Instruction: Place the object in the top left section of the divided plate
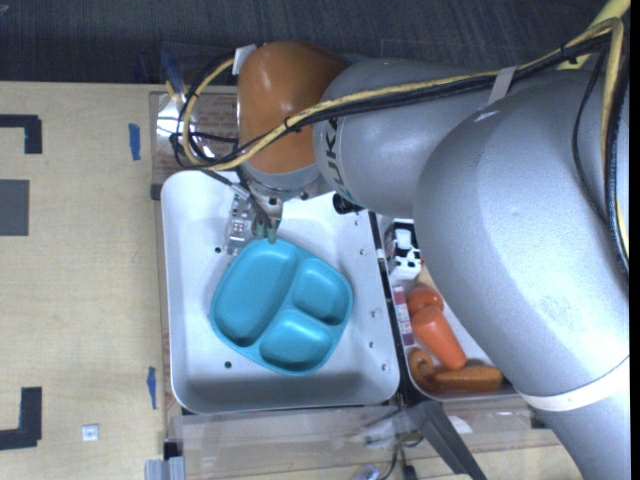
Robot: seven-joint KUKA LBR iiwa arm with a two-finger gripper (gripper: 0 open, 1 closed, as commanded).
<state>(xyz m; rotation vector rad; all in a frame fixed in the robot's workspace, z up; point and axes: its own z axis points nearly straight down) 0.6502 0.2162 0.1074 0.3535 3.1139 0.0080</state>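
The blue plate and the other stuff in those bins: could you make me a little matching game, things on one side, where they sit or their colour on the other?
Things:
1. divided plate
2. gripper
3. orange carrot-like toy
4. band above the wrist

Descriptions:
A. orange-brown, at the top of the view
B. lying in the right bin
C. blue, resting in the left bin
D. over the plate's upper edge

Pairs: 1-C, 2-D, 3-B, 4-A
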